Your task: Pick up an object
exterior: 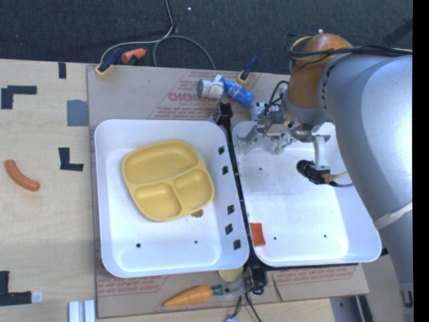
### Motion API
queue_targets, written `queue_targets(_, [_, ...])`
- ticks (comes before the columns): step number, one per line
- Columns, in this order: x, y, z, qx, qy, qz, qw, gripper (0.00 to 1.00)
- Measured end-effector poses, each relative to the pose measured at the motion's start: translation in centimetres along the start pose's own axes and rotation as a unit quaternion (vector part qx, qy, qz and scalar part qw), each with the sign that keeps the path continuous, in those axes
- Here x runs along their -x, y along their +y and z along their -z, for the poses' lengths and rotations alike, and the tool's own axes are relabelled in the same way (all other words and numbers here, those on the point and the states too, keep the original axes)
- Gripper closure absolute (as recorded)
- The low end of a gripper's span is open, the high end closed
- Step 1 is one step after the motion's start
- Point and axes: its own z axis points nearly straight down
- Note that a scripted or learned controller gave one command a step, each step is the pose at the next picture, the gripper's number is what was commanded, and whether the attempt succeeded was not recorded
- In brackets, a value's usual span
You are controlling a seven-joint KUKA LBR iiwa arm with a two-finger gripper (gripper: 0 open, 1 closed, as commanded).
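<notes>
Overhead, gripper [268,134] at right bin's [301,250] far rim; grip state unclear; bare floor nearer.

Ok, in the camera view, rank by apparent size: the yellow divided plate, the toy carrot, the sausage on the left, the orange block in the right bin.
1. Yellow divided plate
2. Toy carrot
3. Sausage, which looks slightly shorter than the carrot
4. Orange block

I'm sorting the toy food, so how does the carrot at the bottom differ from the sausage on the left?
The carrot is orange with a green stem end; the sausage is reddish orange all over. The carrot tapers to a point, the sausage is rounded at both ends. The carrot lies just below the left bin, the sausage far to its left. Both lie outside the bins.
</notes>
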Motion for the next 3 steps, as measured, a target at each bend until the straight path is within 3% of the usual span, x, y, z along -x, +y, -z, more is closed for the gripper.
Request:
queue_targets(1, [5.1, -0.8, -0.9, 0.001, 0.001, -0.003, 1.0000, 0.00])
queue_targets(2, [0.5, -6.6, -0.8, 0.001, 0.000, -0.001, 1.0000, 0.00])
queue_targets(3, [0.1, -2.4, -0.9, 0.001, 0.001, 0.000, 1.0000, 0.00])
